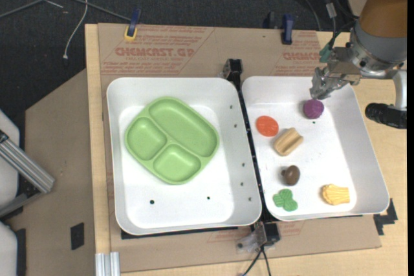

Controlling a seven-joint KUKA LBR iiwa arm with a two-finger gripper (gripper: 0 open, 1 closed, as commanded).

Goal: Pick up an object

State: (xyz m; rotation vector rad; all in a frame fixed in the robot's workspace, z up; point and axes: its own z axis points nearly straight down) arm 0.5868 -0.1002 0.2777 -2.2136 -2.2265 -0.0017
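The right bin [362,158] holds several small toy foods. A purple round piece [314,108] lies at its far side, an orange-red disc [267,125] and a tan bread-like piece [288,141] nearer the middle. A dark brown lump [290,174], a green leafy piece [284,200] and a yellow ridged piece [336,194] sit toward the front. My gripper [322,88] hangs just above and slightly behind the purple piece, at the bin's far edge. Nothing shows between its fingertips.
The left bin [129,203] carries a green divided plate [171,139]. A black clamp [232,68] sits between the bins at the back. Blue clips [134,22] [287,29] hold the cardboard base. Cables trail behind the bench.
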